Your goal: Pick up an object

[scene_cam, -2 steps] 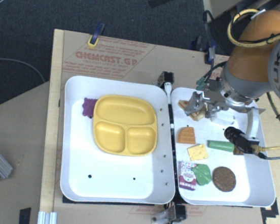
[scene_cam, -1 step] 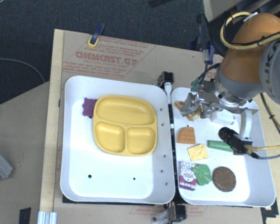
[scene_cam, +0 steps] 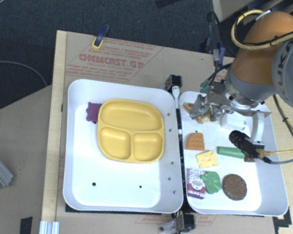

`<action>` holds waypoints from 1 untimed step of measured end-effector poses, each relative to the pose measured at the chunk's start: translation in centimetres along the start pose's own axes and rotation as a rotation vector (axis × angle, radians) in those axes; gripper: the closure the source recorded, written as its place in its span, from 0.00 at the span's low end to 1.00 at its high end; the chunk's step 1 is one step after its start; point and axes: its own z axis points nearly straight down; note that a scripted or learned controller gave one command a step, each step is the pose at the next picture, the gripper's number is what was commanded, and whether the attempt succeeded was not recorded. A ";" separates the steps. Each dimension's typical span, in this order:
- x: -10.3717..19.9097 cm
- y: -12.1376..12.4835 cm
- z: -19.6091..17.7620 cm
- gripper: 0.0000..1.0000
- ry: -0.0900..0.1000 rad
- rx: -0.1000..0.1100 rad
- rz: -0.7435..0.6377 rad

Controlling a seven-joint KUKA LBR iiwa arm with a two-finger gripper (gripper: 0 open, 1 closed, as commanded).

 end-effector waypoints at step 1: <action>0.8 -0.8 0.1 1.00 0.001 0.004 -0.001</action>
